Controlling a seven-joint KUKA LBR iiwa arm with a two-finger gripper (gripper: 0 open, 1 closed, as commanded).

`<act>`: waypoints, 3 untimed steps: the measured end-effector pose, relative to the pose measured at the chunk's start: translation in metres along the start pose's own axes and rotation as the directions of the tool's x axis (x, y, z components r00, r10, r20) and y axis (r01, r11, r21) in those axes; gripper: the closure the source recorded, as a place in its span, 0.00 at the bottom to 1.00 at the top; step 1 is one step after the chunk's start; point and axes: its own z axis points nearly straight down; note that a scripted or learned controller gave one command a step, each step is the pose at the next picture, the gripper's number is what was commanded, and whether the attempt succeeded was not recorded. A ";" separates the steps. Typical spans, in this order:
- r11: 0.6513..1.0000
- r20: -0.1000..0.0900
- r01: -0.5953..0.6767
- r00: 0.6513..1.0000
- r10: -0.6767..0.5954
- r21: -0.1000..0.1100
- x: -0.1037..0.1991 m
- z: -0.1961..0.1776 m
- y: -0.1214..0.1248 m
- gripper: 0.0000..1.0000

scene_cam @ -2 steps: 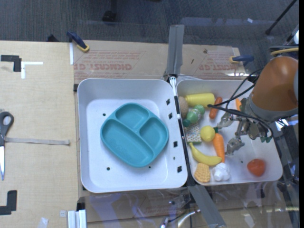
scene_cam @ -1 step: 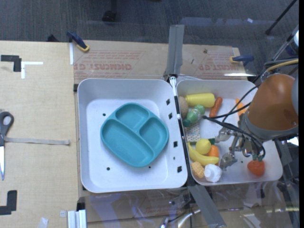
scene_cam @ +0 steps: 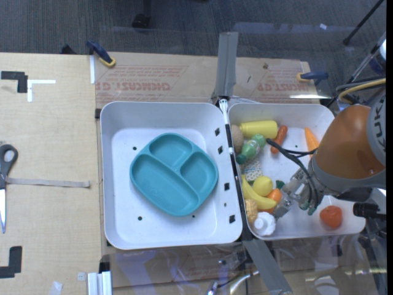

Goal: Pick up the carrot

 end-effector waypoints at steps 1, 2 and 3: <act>0.931 -0.005 -0.365 0.931 0.365 0.002 -0.015 0.002 0.022 0.00; 0.932 -0.002 -0.361 0.932 0.361 0.000 -0.017 -0.008 0.023 1.00; 0.934 0.002 -0.358 0.934 0.358 -0.002 -0.018 -0.017 0.024 1.00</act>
